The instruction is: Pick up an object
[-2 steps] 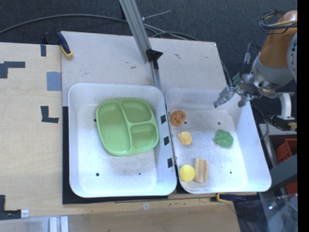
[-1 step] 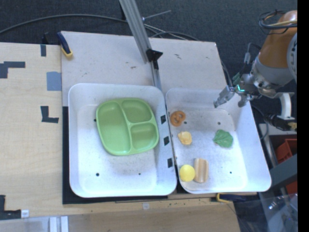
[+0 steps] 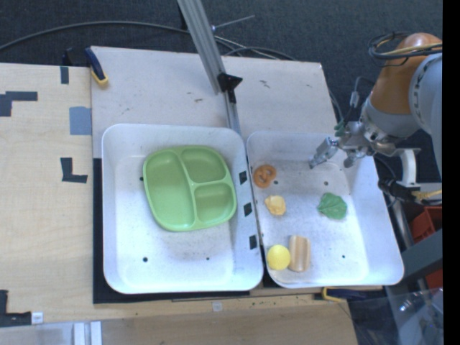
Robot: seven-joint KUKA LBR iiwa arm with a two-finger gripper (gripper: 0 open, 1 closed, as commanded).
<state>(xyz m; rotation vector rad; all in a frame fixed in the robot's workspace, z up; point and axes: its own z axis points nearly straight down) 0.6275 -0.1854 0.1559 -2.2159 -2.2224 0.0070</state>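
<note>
The right bin (image 3: 374, 257) holds several small items: an orange round piece (image 3: 264, 175), a yellow-orange lump (image 3: 275, 205), a green leafy piece (image 3: 333, 206), a yellow ball (image 3: 279, 256) and a tan cylinder (image 3: 299, 253) beside it. My gripper (image 3: 332, 155) hangs over the bin's upper right part, above and apart from the green piece. Its fingers are spread open with nothing between them.
The left bin (image 3: 118, 257) carries a green divided plate (image 3: 190, 187). A metal pole (image 3: 205, 42) slants down to the gap between the bins. A blue and yellow clamp (image 3: 95, 66) sits at the bench's back left. Cables run behind the bench.
</note>
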